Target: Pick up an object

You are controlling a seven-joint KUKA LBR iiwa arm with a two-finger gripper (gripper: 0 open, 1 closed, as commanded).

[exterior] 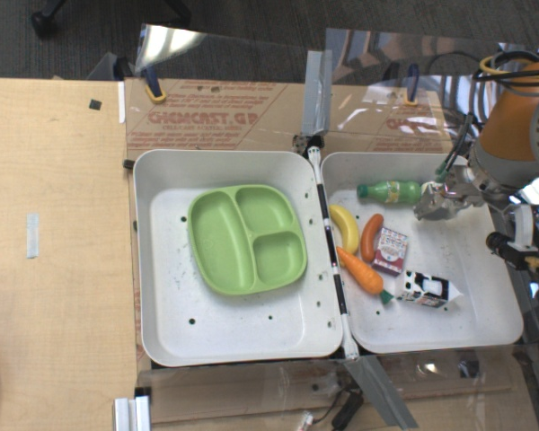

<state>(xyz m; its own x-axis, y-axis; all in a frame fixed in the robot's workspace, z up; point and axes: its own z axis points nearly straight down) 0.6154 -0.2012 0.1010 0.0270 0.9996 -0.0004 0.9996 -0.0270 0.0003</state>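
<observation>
The right bin (485, 330) holds a green bottle (391, 190) lying on its side near the back, a yellow banana (346, 227), a red sausage (371, 237), an orange carrot (361, 272), a small pink carton (391, 250) and a black-and-white milk carton (427, 289). My gripper (434, 206) hangs over the back right of this bin, just right of the bottle's base. Nothing shows between its fingers.
The left bin (153, 241) carries a green divided plate (249, 238). A clear plastic wall stands behind both bins. The arm's orange band (512, 124) and cables fill the upper right. Bare wooden bench lies to the left.
</observation>
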